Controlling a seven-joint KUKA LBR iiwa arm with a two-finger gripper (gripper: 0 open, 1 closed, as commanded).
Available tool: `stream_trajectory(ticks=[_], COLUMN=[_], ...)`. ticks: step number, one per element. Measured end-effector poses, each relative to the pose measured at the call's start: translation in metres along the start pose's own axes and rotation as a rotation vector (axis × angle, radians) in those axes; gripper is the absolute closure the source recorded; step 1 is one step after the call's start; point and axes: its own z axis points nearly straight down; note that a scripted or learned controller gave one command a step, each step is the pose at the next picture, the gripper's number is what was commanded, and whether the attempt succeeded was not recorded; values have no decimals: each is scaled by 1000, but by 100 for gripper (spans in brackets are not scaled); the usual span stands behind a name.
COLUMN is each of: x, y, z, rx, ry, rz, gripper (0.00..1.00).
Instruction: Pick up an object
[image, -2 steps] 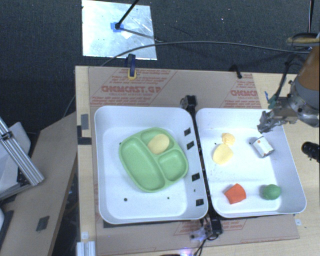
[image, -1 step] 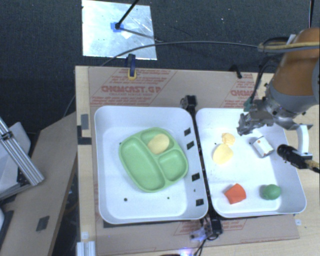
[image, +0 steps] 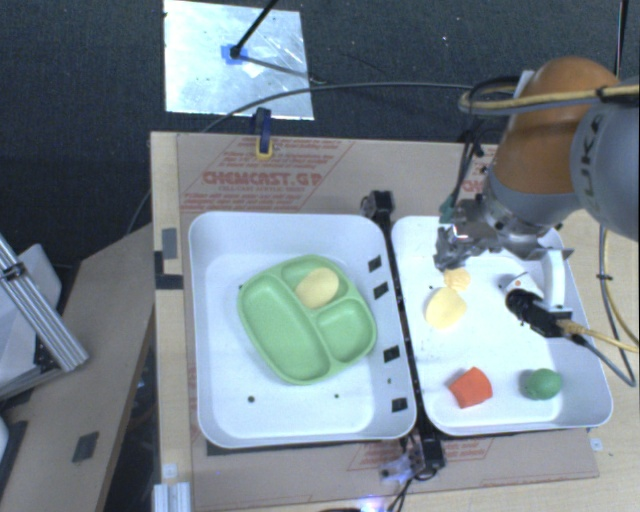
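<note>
**Gripper poised over a small yellow piece in the right bin**

The block (image: 470, 386) lies nearest, at 6 o'clock in the right bin (image: 500, 345), with the ball (image: 542, 383) beside it at 4 o'clock. Both sit loose and well apart from the arm, so neither looks like this try's target.

Near the bin's centre rests a pale lump (image: 446, 307), and just at its 12 o'clock a smaller yellow piece (image: 456, 279). The gripper (image: 452, 250) hangs right above that piece, toward 11 o'clock in the bin, wrist pointing down. That pose suits a straight vertical grab, so I judge the piece to be the thing aimed at.

Whether the gripper is apart or together cannot be told, nor whether it touches the piece. Nothing shows as held.

In the left bin (image: 230, 380) a green plate (image: 290, 340) carries a yellow item (image: 318, 287) in its 1 o'clock compartment, far from the arm's reach line.
</note>
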Motion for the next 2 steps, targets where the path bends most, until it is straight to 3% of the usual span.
stream_trajectory(ticks=[2], x=[98], y=[-6], z=[24], rx=[2], ry=[1], rz=[-1], gripper=[100])
